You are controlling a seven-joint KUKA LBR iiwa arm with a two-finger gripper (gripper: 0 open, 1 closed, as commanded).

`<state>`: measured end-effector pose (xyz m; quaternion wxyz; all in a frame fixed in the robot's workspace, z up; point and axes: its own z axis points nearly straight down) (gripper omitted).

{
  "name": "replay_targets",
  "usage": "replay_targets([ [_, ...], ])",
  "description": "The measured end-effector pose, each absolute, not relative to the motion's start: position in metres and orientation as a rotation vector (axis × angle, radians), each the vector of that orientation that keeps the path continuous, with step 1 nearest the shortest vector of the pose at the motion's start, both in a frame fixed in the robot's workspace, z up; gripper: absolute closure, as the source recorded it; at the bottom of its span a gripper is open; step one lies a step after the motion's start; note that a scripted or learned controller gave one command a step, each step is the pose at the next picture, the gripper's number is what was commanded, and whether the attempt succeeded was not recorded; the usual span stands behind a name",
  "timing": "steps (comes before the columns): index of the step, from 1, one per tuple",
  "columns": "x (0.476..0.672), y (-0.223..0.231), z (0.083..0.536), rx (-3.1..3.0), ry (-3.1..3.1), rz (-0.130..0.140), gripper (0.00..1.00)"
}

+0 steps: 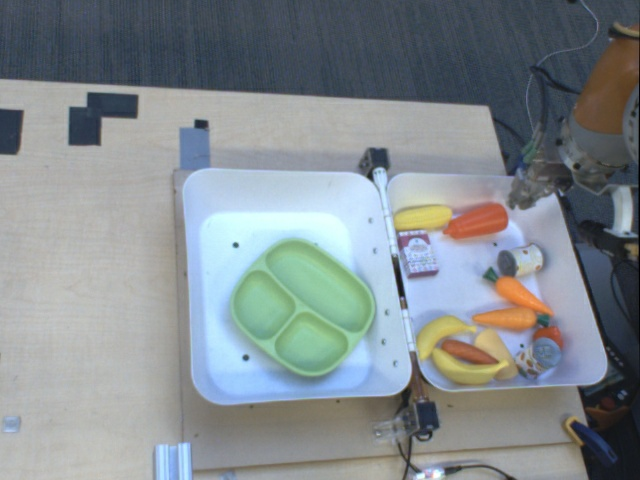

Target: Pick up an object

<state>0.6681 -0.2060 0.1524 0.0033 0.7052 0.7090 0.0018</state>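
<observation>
Gripper (pixel 527 186) hovers beside glossy red pepper (pixel 478 221).

Pale wooden table (pixel 90 268) under two white bins — left bin (pixel 200 268) with green three-part plate (pixel 302 306) tilted inside. Black tape patches (pixel 100 116) far left. Grey carpet (pixel 300 28) beyond. Cables (pixel 430 463) at near edge.

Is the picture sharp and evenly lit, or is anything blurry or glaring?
Camera view: soft, even light with faint shadows; the left bin floor glows bright around the green tray; small toys in the right bin look slightly soft; the gripper is blurred.
</observation>
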Motion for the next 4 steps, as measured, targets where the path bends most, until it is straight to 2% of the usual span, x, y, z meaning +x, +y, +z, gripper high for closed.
replay_targets([
  [1,0.670,-0.206,0.169,2.211,2.224,0.005,1.00],
  [2,0.670,-0.205,0.158,2.211,2.226,0.003,1.00],
  [3,0.670,-0.206,0.170,2.210,2.224,0.004,1.00],
  [4,0.670,-0.205,0.140,2.212,2.226,0.003,1.00],
])
